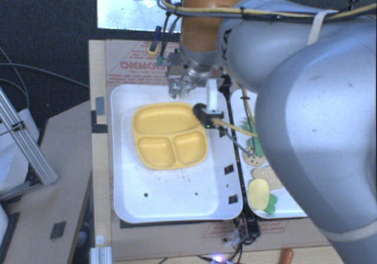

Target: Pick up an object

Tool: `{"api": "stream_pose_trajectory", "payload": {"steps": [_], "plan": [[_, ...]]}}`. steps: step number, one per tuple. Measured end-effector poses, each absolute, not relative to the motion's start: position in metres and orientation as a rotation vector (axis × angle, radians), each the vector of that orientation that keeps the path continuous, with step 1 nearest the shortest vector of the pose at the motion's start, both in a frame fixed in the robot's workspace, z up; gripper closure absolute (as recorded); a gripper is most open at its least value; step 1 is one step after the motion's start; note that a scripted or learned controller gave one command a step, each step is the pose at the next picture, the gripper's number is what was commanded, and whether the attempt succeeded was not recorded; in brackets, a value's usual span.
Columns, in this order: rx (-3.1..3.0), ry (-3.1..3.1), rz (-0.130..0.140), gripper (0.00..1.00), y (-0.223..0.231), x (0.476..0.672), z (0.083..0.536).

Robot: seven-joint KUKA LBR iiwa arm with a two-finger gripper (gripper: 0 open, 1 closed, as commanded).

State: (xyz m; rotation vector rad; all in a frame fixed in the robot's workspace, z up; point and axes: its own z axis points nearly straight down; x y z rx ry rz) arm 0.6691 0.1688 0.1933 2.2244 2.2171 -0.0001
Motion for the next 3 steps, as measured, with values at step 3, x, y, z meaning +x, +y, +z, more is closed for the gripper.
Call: {"api": "stream_pose_trajectory", "payload": {"steps": [3], "plan": [[2.213, 2.230, 0.012, 1.00, 0.209, 0.507, 0.476]]}}
